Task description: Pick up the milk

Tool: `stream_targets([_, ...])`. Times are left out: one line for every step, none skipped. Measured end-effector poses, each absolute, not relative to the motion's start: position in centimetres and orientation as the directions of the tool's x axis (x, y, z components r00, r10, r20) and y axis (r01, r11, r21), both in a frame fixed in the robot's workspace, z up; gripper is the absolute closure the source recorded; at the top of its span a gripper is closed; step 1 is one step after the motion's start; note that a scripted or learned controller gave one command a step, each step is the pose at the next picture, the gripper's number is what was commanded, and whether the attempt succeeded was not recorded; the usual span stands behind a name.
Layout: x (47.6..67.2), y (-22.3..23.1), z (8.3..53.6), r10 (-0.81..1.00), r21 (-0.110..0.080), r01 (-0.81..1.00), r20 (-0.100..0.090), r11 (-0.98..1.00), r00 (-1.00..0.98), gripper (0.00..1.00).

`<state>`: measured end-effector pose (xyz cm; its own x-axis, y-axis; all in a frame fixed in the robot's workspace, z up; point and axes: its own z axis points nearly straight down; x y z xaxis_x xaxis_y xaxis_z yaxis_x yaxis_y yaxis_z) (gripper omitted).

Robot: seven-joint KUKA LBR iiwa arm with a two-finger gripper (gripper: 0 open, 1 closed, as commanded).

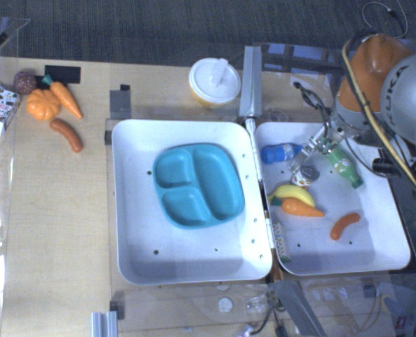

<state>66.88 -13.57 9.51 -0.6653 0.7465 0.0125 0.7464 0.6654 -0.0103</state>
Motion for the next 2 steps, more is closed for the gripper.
stream_targets([61.6, -9.4, 8.9, 0.845, 0.010, 0.845, -0.006, 0.534, -0.534, 0.00])
stream_targets([62.0, -9.5, 9.9, 0.845, 0.017, 0.844, -0.012, 0.535, -0.535, 1.00])
